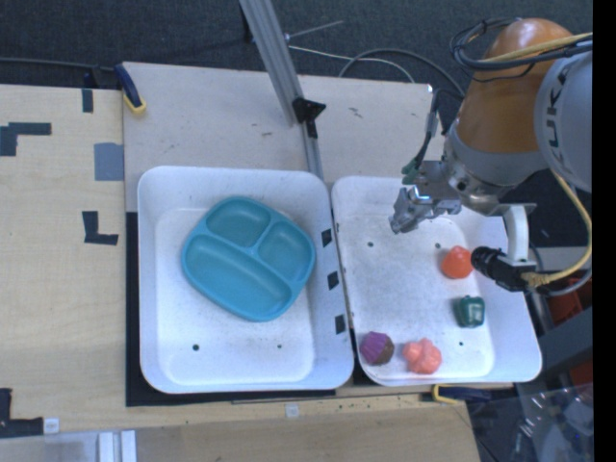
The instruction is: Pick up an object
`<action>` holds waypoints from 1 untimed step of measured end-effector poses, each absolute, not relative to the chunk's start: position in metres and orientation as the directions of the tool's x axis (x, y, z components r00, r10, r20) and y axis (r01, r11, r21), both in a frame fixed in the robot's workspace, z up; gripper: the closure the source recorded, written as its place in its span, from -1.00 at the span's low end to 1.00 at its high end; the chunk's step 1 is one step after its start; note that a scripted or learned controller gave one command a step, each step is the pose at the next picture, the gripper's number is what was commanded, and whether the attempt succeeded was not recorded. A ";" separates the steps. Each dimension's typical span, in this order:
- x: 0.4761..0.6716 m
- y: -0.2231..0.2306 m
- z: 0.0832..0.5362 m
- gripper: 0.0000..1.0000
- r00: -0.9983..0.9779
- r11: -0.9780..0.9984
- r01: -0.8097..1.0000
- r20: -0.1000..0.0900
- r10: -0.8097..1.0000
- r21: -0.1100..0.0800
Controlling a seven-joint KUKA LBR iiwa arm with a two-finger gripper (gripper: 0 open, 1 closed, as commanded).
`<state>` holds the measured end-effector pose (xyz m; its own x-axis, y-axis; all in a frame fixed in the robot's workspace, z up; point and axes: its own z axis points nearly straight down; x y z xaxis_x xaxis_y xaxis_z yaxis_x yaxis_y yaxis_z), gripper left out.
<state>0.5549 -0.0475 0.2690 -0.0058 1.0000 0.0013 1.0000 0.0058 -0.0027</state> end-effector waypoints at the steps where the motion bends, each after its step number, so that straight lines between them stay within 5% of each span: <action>1: 0.542 0.002 0.250 1.00 -0.006 0.006 1.000 0.001 1.000 -0.004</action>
